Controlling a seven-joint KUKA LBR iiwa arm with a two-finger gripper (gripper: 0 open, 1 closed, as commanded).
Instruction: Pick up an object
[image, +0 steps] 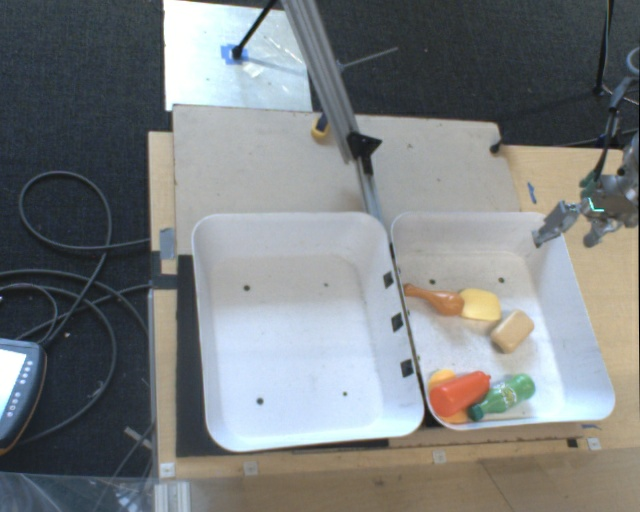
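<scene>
The right bin (560, 300) holds several small objects. An orange-handled brush with a yellow head (465, 302) lies near its middle, and a tan block (512, 330) sits just to its right. A red and orange toy pepper (458, 392) and a green bottle (503, 396) lie side by side at the bin's front wall. My gripper (576, 228) hangs above the bin's far right corner, well away from all of them. Its fingers are spread open with nothing between them.
The left bin (215, 300) stands beside the right one, with a dark clipped divider between them. A slanted metal pole (330, 90) crosses the board behind the bins. Cables and a tablet lie on the floor at the left.
</scene>
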